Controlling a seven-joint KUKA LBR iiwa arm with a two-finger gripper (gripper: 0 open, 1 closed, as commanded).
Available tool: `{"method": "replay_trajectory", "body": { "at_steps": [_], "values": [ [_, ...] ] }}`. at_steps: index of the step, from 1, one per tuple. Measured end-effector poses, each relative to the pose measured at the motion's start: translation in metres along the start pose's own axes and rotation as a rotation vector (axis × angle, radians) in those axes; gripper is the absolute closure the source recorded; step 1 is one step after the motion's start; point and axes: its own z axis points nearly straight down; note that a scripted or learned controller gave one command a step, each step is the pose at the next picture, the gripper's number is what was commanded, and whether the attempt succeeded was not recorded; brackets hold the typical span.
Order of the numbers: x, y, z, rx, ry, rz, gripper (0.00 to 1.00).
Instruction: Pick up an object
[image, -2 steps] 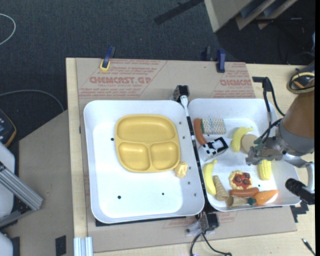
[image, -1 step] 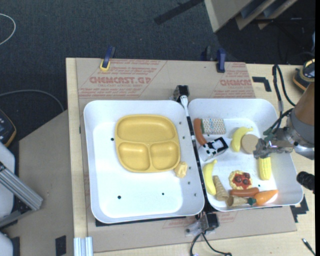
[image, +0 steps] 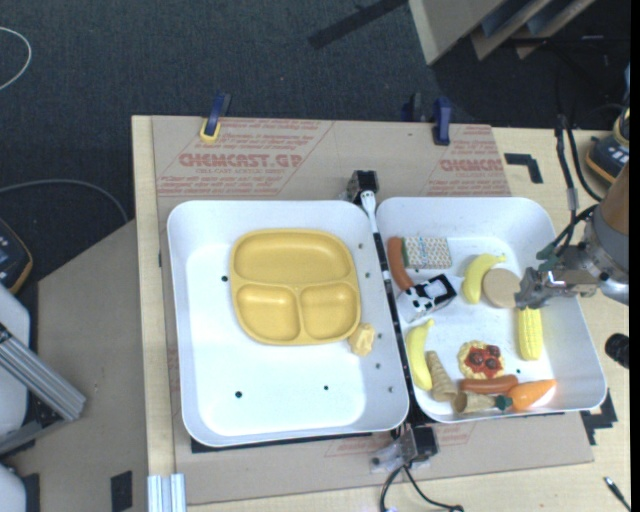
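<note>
Camera view: 2 white bins sit side by side on the bench. The left bin (image: 200, 330) holds a yellow divided plate (image: 295, 283) near its centre, with a small pale yellow piece (image: 362, 341) touching the plate's edge at 4 o'clock.

The right bin (image: 470, 212) carries the toy food. From its centre, a red sausage (image: 398, 262) and a speckled block (image: 427, 250) lie toward 10 o'clock, with a black-and-white piece (image: 431, 293) just below them. A short banana (image: 482, 272) and a tan round piece (image: 499, 287) sit near 1 o'clock. A corn cob (image: 529, 332) lies at 3 o'clock. A second banana (image: 420, 354) is at 8 o'clock; a small pizza (image: 482, 357), a hot dog (image: 488, 384) and a carrot (image: 532, 394) cluster between 5 and 6 o'clock.

The gripper (image: 531, 287) hangs at the bin's 3 o'clock side, just beside the tan round piece and above the corn cob's top end. Whether its fingers are wide or narrow I cannot tell, and nothing shows between them.

As a judgement, the pick is at the approach stage: no object is lifted, and closing and raising are left.
</note>
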Motion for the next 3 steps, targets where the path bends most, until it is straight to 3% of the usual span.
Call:
{"method": "replay_trajectory", "body": {
  "at_steps": [1, 3],
  "values": [
    [0.033, 0.033, 0.005, 0.002, 0.002, -0.004, 1.00],
    [0.107, 0.121, 0.004, 0.000, 0.002, -0.003, 1.00]
  ]
}}
